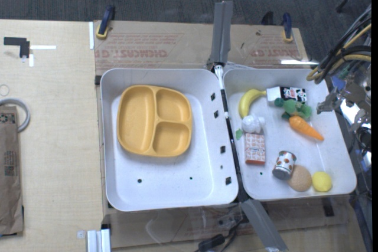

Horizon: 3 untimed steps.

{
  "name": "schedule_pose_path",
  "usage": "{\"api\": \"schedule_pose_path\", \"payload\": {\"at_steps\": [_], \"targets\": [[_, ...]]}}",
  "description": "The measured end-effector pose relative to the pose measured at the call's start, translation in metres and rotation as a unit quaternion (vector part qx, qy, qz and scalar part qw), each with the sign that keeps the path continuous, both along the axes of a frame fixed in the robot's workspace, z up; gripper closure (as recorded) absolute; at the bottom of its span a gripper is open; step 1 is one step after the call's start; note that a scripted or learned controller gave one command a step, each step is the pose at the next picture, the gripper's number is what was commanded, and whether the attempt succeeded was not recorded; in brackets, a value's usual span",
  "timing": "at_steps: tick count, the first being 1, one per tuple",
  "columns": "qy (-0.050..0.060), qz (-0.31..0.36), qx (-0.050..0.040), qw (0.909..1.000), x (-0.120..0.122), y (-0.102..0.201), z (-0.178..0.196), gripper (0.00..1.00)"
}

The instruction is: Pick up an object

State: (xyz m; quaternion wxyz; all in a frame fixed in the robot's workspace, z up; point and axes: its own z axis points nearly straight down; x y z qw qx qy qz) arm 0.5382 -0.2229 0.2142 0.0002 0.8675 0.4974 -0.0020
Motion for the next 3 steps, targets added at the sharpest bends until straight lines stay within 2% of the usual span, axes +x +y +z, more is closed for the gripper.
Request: {"api": "schedule_pose_path", "payload": {"at_steps": [1, 2, 3], "targets": [[0.000, 0.079, 0.0042, 0.9969, 0.010, 0.023, -0.121, 0.00], [0.001, 0.077, 0.0027, 0.9970, 0.009, 0.021, -0.113, 1.00], [0.000, 0.053, 0.0001, 0.9986, 0.079, 0.035, -0.011, 1.00]]}}
